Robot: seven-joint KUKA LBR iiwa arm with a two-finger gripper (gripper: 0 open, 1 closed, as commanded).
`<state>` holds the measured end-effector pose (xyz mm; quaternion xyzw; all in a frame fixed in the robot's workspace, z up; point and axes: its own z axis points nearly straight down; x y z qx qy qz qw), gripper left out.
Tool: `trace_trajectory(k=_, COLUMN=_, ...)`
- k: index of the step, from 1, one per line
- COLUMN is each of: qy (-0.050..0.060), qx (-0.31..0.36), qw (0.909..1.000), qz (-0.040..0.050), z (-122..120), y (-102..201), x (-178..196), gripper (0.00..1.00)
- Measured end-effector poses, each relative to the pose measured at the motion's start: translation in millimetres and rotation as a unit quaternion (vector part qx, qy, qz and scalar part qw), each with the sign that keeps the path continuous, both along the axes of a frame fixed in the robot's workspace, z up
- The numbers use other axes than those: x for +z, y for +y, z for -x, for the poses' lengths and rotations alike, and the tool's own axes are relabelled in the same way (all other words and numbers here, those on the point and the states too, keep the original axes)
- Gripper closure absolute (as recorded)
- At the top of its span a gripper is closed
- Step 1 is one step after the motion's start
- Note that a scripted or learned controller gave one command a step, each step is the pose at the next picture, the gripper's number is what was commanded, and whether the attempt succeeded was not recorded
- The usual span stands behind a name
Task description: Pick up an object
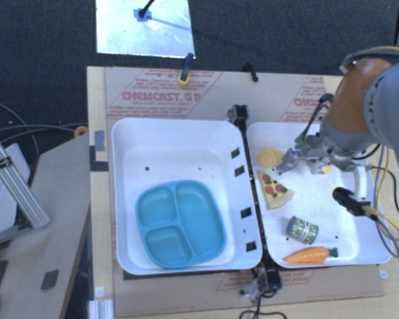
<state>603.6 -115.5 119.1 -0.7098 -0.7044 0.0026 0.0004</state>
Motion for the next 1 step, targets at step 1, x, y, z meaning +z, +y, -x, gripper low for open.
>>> trace_trajectory(k=1, qy=-0.005, qx=0.006, qw=1.0, qz=-0.001, z=-3.4, y=6.7, x=15.9, gripper=1.0)
